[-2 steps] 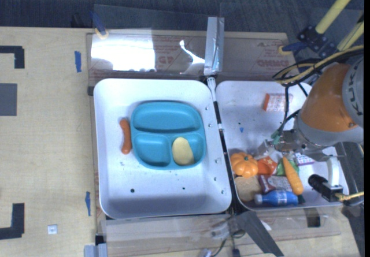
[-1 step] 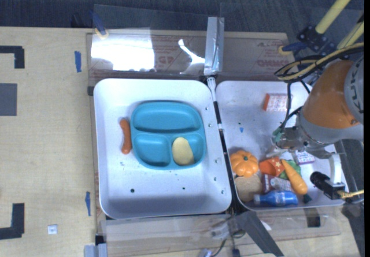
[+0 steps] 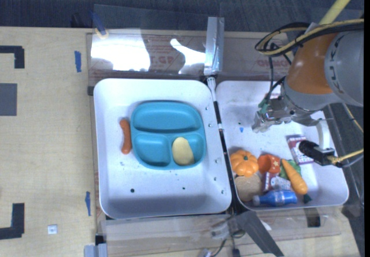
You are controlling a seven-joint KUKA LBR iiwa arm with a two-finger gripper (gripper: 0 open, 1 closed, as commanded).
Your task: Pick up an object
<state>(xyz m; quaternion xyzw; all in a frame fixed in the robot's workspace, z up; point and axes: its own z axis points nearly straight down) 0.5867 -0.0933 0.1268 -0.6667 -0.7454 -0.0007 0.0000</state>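
The blue bottle [image 3: 277, 197] lies at the near edge of the right bin [image 3: 335, 192], among a pumpkin [image 3: 245, 163], tomato [image 3: 267, 163] and carrot [image 3: 295, 176] — 4 candidates. The hand [image 3: 267, 117] hovers above bare bin floor, apart from them; whether it is wide or narrow I cannot tell. Judging by this, approach is underway — next it needs to shift toward the pile and descend.

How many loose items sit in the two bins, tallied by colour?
Orange: 3, hot dog, pumpkin, carrot
Yellow: 1, potato
Red: 1, tomato
Blue: 2, divided tray, bottle
Tan: 1, bread roll
Total: 8
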